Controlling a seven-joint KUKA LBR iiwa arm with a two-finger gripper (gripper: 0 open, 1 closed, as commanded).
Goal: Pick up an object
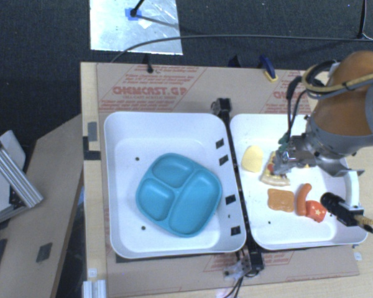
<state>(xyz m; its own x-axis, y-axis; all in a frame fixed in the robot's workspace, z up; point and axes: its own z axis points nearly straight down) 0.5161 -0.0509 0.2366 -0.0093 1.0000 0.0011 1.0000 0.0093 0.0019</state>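
In the right bin (255, 231) lie several toy foods. A pale yellow wedge (252, 159) rests near the bin's left wall. A pizza slice (275, 177) lies just right of it. An orange toast-like piece (280, 200) sits lower, with a red sausage (303, 193) and a red strawberry (315, 212) beside it. My gripper (283, 161) hangs right over the pizza slice, its tip touching or nearly touching the slice's upper end. Whether anything sits between its jaws is hidden by the wrist.
The left bin (121, 166) holds a blue divided plate (178, 193). A clamp row runs along the wall between the two bins. A foil sheet (134, 17) lies on the dark floor beyond the bench. The arm covers the right bin's far right part.
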